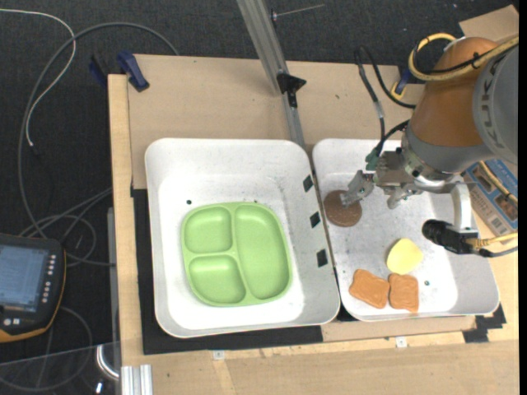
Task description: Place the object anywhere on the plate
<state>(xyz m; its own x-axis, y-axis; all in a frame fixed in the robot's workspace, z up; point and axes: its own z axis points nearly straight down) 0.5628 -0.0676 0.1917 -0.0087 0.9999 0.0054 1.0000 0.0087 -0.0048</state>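
Note:
A green divided plate (237, 252) lies in the left white bin (165, 171). In the right bin (473, 299) a brown round disc (343, 210) rests near the left wall. A pale yellow piece (404, 256) and two orange-brown pieces (370, 289) (403, 292) lie toward the front. My gripper (377, 192) hangs over the right bin, just right of the brown disc and slightly above it. Its fingers (359, 189) are spread open with nothing between them; the left one is close to the disc's upper edge.
A slanted metal post (272, 48) rises behind the bins where they meet. Black clips (314, 218) sit along the wall between the bins. A black cable connector (445, 233) hangs off the arm over the right bin. Cables and a pendant (25, 282) lie off the bench at left.

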